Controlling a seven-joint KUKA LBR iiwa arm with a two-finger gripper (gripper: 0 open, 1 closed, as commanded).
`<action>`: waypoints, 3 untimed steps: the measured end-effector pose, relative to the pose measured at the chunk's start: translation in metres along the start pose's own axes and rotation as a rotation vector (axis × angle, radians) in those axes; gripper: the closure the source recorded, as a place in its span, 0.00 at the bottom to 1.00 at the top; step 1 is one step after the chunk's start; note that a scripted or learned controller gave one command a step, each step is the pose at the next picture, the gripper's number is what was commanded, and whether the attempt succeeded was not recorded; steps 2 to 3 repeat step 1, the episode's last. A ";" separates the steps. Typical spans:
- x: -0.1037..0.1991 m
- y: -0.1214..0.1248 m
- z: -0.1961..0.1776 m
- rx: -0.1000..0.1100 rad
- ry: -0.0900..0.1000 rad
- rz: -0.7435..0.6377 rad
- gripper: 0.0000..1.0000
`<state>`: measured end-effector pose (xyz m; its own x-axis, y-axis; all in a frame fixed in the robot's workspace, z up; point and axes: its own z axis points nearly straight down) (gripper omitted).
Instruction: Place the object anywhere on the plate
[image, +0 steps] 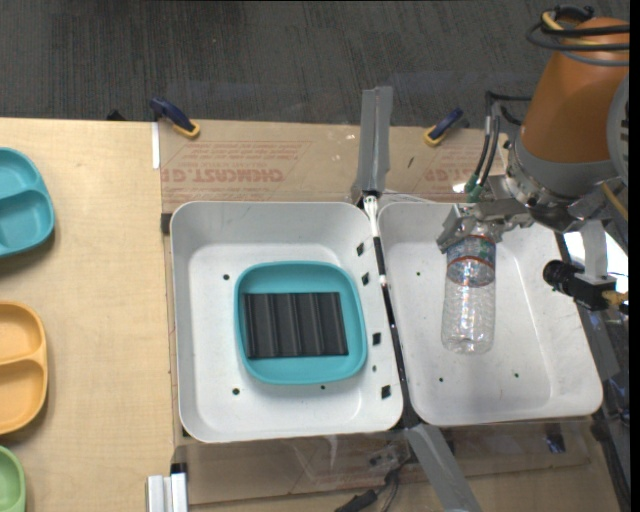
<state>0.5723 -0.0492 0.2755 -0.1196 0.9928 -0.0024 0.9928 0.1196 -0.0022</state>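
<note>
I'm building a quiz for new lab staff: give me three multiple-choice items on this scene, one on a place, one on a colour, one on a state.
1. Where is the clear plastic bottle?
A. right bin
B. left bin
C. on the bench

2. What colour is the plate in the left bin?
A. orange
B. teal
C. white

3. How does the bottle lie?
A. standing on its base
B. on its side, cap toward the gripper
C. crushed flat

Answers: 1 A, it lies in the right bin. 2 B, its rim is teal around a dark ribbed centre. 3 B, its length lies along the bin floor.
</note>
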 end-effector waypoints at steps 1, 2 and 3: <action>0.000 0.000 0.000 0.000 0.000 0.000 0.00; 0.000 0.000 0.000 0.000 0.000 0.000 0.00; 0.000 0.000 0.000 0.000 0.000 0.000 0.00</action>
